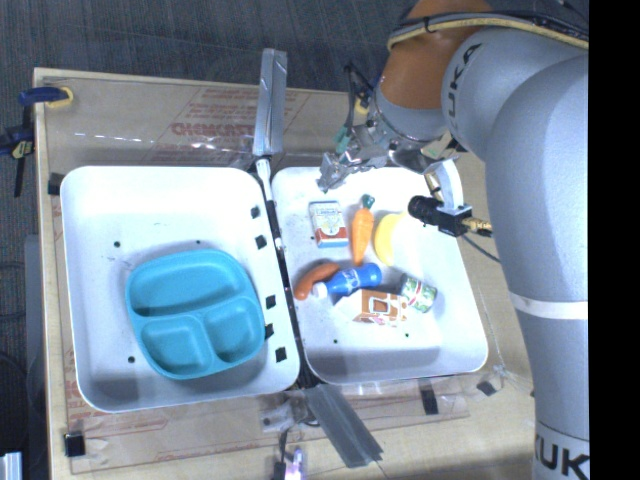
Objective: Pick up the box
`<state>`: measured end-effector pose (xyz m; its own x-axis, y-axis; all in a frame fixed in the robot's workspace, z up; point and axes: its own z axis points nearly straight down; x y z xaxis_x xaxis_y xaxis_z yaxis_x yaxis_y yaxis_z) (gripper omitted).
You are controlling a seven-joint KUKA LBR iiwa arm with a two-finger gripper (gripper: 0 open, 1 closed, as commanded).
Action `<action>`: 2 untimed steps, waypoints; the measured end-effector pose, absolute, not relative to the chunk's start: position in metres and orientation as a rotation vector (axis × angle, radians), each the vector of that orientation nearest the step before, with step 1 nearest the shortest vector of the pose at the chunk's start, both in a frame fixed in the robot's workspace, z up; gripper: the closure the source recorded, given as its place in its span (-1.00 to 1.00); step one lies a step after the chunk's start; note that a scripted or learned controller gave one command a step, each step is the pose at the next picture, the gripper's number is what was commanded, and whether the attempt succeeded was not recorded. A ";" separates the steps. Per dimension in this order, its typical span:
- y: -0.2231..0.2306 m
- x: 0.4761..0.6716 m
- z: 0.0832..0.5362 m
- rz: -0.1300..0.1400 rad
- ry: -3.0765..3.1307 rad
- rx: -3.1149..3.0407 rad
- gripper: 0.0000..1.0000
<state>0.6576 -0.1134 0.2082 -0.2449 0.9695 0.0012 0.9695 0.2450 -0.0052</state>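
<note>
A small white and orange box (325, 220) with a green top stands in the right bin (455, 343), near its far left corner. A second, flat orange and white box (378, 308) lies nearer the front, beside a blue bottle (350, 279). My gripper (334, 171) hangs over the bin's far edge, just above and behind the small box, apart from it. Nothing shows in it.
An orange carrot (361, 230), a yellow fruit (388, 236), a reddish sausage (313, 278) and a green can (419, 293) crowd the right bin's middle. The left bin (90, 208) holds a blue divided plate (195, 311). The arm's bulk covers the right side.
</note>
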 end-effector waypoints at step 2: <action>-0.117 0.639 0.117 0.004 -2.491 -1.906 -1.00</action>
